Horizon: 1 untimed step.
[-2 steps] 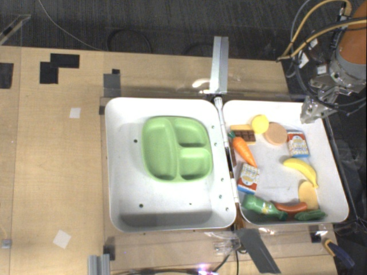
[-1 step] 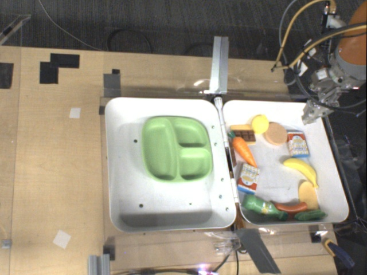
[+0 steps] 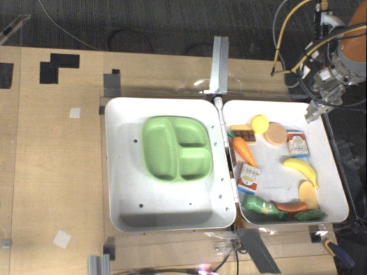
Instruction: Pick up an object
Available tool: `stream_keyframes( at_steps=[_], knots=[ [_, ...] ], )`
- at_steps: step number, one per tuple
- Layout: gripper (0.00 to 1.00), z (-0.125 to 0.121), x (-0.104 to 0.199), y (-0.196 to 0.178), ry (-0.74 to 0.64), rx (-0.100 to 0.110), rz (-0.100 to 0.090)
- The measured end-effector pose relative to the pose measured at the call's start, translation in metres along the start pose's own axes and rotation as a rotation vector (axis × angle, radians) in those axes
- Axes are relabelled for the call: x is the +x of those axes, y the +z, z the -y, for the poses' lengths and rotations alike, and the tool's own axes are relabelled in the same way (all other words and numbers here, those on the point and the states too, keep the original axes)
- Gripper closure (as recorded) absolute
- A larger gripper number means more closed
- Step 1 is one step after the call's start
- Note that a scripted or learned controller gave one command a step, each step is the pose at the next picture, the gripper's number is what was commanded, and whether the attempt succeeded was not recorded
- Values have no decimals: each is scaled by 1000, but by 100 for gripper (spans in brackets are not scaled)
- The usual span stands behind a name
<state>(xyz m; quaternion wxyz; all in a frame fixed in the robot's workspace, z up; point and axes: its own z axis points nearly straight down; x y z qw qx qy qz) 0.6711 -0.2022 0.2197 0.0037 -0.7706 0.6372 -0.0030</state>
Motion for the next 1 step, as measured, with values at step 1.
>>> stream_keyframes(
  at_steps=[1],
  knots=[
    [0,0,0,0,1,0,1]
  ],
)
